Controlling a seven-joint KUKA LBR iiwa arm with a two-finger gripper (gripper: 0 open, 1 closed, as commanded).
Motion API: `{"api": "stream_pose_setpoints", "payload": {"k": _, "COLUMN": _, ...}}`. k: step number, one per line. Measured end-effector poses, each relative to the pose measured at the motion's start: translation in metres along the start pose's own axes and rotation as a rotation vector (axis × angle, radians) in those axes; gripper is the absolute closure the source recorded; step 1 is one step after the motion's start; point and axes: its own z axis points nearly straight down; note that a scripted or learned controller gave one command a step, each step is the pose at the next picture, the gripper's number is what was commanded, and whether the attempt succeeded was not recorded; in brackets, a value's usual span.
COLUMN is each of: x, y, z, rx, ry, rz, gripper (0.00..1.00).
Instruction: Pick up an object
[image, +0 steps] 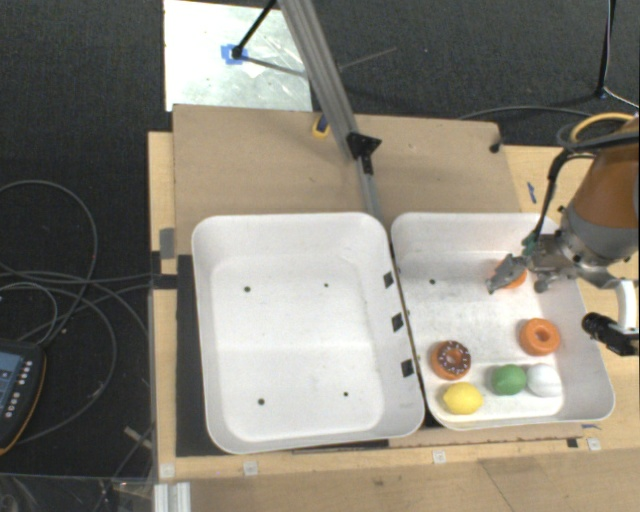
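Jaws (512, 275) of the grey-and-orange arm hang low over the upper part of the right bin (440, 240), right of centre in the frame, and a small orange object (514, 281) sits directly at their tips, partly hidden by the grey fingers. How wide they stand, and whether they actually have hold of that orange piece, I cannot tell; it shows at the fingertips but not clearly between them. Only a rounded orange edge is visible, so no long axis can be read from it, and it looks smooth and matte.

Other pickable items lie toward the lower right of the frame, well apart from the tips: an orange ring-shaped piece (540, 337), a chocolate-frosted doughnut (452, 359) with a hole, a round green fruit (508, 380), a white ball (545, 380) touching it, and a yellow lemon-like fruit (463, 399). All appear to be smooth plastic toys.

Left bin (215, 250) is a shallow white tray with rounded corners. My judgement is that the coming move turns on the orange object lying just under the tips.
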Motion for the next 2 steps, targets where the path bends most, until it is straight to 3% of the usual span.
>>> {"api": "stream_pose_setpoints", "payload": {"k": 1, "x": -0.001, "y": 0.002, "z": -0.014, "rx": -0.008, "ry": -0.003, "rz": -0.001, "gripper": 1.00}}
{"api": "stream_pose_setpoints", "payload": {"k": 2, "x": -0.010, "y": 0.007, "z": -0.063, "rx": -0.010, "ry": -0.004, "rz": 0.000, "gripper": 1.00}}
